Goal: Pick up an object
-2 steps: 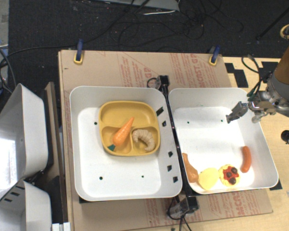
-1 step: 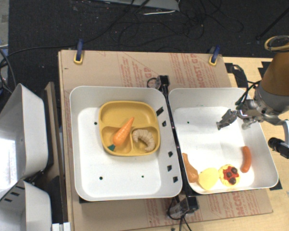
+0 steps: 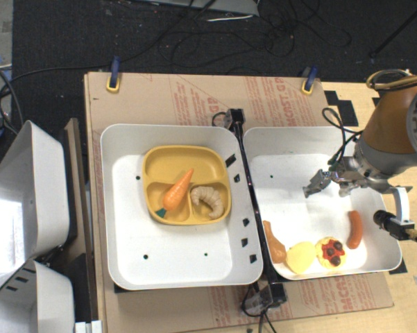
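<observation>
My gripper [image 3: 330, 187] hangs over the upper middle of the right bin [image 3: 284, 141], under the orange-banded wrist coming in from the right. Its fingers are spread open over bare white floor with nothing between them. Below it, along the bin's front, lie a brown drumstick [image 3: 274, 241], a pale yellow round piece [image 3: 300, 257] and a small red-topped tart [image 3: 331, 251]. A red-orange sausage [image 3: 354, 229] lies to the gripper's lower right, apart from it.
The left bin [image 3: 121, 248] holds a yellow divided plate [image 3: 152, 164] with an orange carrot [image 3: 178, 189] and a pale curled shrimp [image 3: 208, 200] in its compartments. A black divider with cables [image 3: 239, 158] runs between the bins.
</observation>
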### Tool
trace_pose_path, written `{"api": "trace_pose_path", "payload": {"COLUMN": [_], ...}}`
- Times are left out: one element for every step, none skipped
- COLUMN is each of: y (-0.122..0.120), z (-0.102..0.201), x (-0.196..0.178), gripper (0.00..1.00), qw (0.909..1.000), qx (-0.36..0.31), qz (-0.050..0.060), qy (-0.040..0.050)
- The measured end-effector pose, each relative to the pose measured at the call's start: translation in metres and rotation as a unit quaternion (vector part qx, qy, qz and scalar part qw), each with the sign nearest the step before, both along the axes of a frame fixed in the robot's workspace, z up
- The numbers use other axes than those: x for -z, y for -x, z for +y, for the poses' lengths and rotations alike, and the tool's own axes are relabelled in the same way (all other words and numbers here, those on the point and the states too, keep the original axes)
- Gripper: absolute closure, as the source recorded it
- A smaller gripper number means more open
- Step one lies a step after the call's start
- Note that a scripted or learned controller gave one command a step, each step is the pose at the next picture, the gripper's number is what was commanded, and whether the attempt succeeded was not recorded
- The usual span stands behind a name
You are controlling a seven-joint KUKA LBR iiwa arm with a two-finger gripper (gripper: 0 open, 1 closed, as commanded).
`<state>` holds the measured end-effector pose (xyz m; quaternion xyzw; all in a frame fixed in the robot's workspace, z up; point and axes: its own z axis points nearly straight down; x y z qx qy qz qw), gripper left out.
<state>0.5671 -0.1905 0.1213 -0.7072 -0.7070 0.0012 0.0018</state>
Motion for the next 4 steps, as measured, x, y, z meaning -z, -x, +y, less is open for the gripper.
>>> {"api": "trace_pose_path", "payload": {"y": [0.000,-0.001,-0.003,0.001], "z": [0.001,0.001,-0.003,-0.007], "x": [0.031,0.019,-0.044,-0.090], "gripper": [0.00,1.00,1.00,1.00], "qw": [1.0000,1.0000,1.0000,1.0000], "qx": [0.000,0.000,-0.001,-0.001], "qz": [-0.001,-0.003,-0.005,-0.005], "qy": [0.0003,0.0007,0.0016,0.0017]}}
